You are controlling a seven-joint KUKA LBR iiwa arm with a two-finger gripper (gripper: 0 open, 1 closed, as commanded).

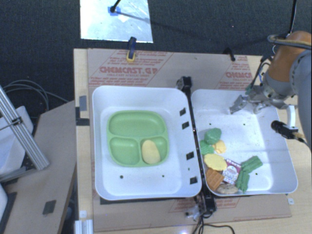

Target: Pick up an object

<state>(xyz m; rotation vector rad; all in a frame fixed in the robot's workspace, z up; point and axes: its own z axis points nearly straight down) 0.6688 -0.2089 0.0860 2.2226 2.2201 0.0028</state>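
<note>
Toys [225, 167] lie heaped at the right bin's [273, 150] near-left corner; the tool [247, 103], fingers spread and empty, hovers at the far edge. Next: travel near-left, then descend.

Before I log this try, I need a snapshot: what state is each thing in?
gripper: above the right bin's far end, nothing seen between its fingers
green tray: flat in the left bin, holding a yellow piece
yellow piece: lying in the tray's near right compartment
toy pile: heaped at the right bin's near left, untouched
right bin: holds the pile
</note>
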